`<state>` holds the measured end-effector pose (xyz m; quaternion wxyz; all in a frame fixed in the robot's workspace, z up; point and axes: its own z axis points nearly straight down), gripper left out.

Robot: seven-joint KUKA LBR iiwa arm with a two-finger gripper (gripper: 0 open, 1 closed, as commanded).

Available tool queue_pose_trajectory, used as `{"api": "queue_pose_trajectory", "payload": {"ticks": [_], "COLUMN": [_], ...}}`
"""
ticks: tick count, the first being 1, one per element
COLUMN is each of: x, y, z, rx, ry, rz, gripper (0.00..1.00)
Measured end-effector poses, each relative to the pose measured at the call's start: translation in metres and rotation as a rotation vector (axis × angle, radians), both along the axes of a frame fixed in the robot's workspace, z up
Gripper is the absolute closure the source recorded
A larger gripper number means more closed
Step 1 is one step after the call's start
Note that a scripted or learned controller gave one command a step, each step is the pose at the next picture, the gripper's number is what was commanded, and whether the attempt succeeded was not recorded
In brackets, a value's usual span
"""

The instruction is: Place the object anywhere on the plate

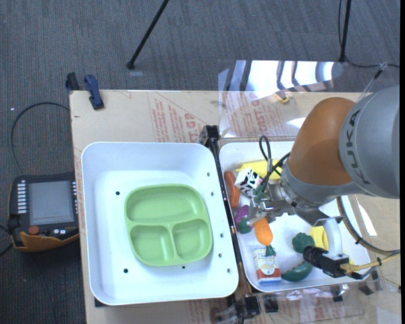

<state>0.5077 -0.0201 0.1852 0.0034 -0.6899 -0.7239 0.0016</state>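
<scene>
1. Hovering low over the right bin [364, 275], the arm [337, 150] blocks the end effector [262, 206]; can't tell its opening or whether it holds anything.
2. Risk: the toys are packed tight. The carrot [262, 231], purple piece [242, 215], cow-print block [246, 179] and juice box [266, 264] crowd together, so a pick could snag two or slip.
3. Risk: the bin wall between could clip a low carry.
4. Target green plate [167, 223] sits in the left bin [98, 181], nothing on it; no object picked yet, I'd judge.
</scene>
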Motion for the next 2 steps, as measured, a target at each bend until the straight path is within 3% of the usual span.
{"api": "queue_pose_trajectory", "payload": {"ticks": [1,2], "x": [-0.0082,-0.0080], "y": [0.0806,0.0796], "z": [-0.0007,-0.0007], "rx": [0.001,0.000], "ry": [0.003,0.003], "rz": [0.164,0.162], "gripper": [1.00,0.00]}}
